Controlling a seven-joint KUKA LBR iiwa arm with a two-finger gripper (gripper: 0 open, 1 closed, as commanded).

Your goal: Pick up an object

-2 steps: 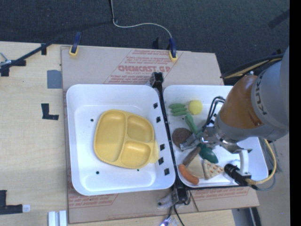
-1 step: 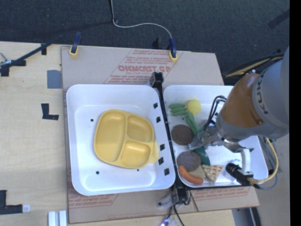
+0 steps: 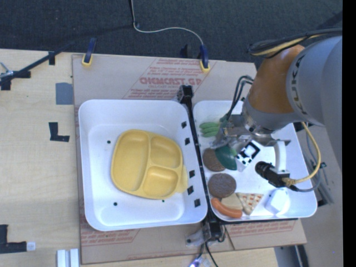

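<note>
At the near edge of the right bin (image 3: 309, 209) lies a row of play food: a hot dog (image 3: 227, 207), a waffle-patterned wedge (image 3: 250, 201) just right of it, and a pale white piece (image 3: 277, 202) toward the near right corner. A step farther in sits a dark round patty (image 3: 222, 185), and beyond that a smaller brown round (image 3: 212, 160) touching a dark teal piece (image 3: 227, 157). Farthest of the group, against the divider side, is a green vegetable-like item (image 3: 210, 128).

The left bin (image 3: 89, 121) carries a yellow sectioned tray (image 3: 147, 164), well apart from the arm's work.

The gripper (image 3: 239, 143) hangs low over the middle of the right bin, with the wrist and its orange band rising to the far right. Its tip sits just right of the teal piece and the brown round, near enough that either could be the target; the teal piece looks the likelier, lying immediately left and slightly near of the tip. Its long axis seems to run near to far, though the wrist hides part of it. Whether the gripper is released or clenched cannot be told from this angle, and nothing is seen grasped.
</note>
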